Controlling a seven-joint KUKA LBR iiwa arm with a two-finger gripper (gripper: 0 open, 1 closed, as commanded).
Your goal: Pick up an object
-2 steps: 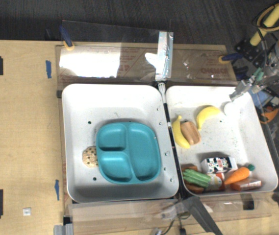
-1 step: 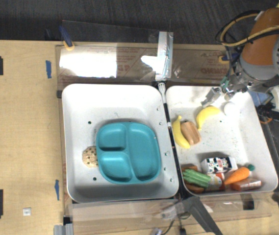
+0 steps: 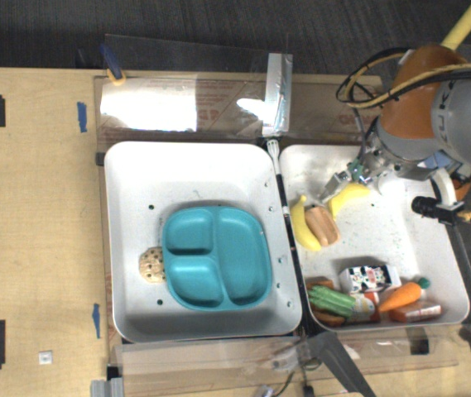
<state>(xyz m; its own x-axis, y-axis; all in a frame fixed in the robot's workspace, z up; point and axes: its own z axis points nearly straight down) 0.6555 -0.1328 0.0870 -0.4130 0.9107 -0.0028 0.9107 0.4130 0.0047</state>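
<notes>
The gripper (image 3: pixel 340 184) is near the right bin's (image 3: pixel 434 246) back edge, clenched on a banana (image 3: pixel 353 197).

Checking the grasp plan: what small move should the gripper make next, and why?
Probably a short descent onto the banana. The gripper sits at the banana's upper end in the right bin, with nothing seen between its fingers, so it likely needs to go lower before closing.

Robotics lab, cardboard-covered bench (image 3: pixel 28 246), two white bins (image 3: pixel 127 172), cabled arm (image 3: pixel 434 98)
</notes>
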